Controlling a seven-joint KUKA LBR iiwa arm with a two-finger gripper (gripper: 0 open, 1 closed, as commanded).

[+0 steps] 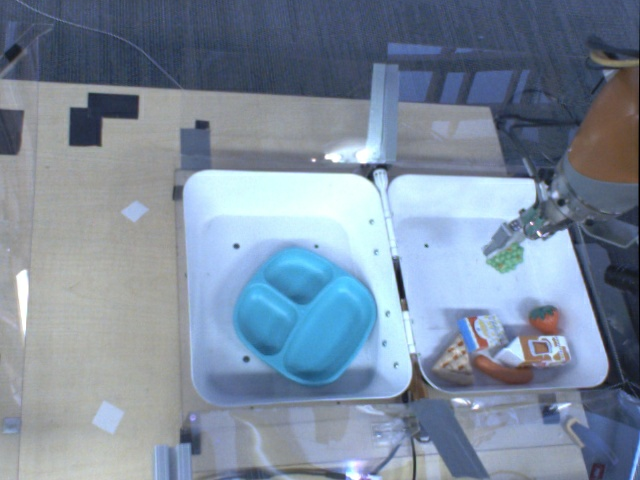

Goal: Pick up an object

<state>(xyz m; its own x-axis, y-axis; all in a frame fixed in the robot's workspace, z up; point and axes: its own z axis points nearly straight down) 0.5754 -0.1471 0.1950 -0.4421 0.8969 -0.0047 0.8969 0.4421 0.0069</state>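
Note:
My gripper point(512, 238) reaches in from the right over the upper part of the right bin point(440, 218). A small green toy piece point(507, 259) lies right at its tip, touching or just below it; I cannot tell whether it is gripped. At the bin's front right corner lies a cluster: a red-orange tomato-like toy point(545, 318), a small red and white carton point(485, 331), an orange and white box point(541, 350), a pizza slice point(455, 360) and a red sausage point(503, 372).
A blue divided plate point(305, 315) lies in the left bin point(215, 228). A ridge point(392, 258) separates the two bins. The arm's orange band point(605, 133) hangs over the right bin's far right corner.

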